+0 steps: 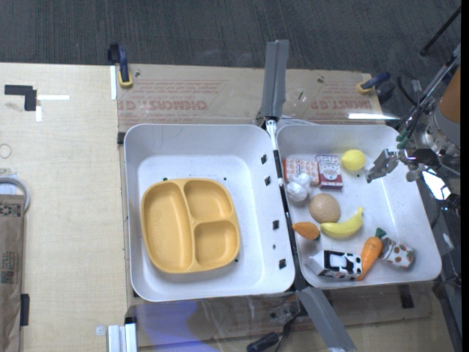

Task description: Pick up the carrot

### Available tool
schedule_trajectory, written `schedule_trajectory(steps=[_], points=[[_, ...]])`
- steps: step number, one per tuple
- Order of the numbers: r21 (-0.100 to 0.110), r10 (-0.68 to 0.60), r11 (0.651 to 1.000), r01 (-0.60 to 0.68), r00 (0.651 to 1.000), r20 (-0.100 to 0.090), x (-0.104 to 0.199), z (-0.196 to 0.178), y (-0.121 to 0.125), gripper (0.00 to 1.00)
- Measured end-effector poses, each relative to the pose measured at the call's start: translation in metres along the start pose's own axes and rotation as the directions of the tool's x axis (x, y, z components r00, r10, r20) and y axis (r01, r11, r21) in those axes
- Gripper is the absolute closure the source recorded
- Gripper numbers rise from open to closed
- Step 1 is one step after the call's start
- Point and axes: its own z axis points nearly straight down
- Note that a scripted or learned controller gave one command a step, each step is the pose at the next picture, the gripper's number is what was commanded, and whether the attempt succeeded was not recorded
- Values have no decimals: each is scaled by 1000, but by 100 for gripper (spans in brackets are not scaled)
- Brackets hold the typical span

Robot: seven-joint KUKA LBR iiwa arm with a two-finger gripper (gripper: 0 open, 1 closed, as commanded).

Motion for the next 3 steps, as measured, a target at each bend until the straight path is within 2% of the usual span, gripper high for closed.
schedule_trajectory(steps=[1,2,3], points=[[0,-192,981,192,981,0,56,37,-8,0],[-15,-240,971,240,971,6,-12,118,-37,0],[-3,2,1000,-2,1000,-2,-2,131,-74,0]])
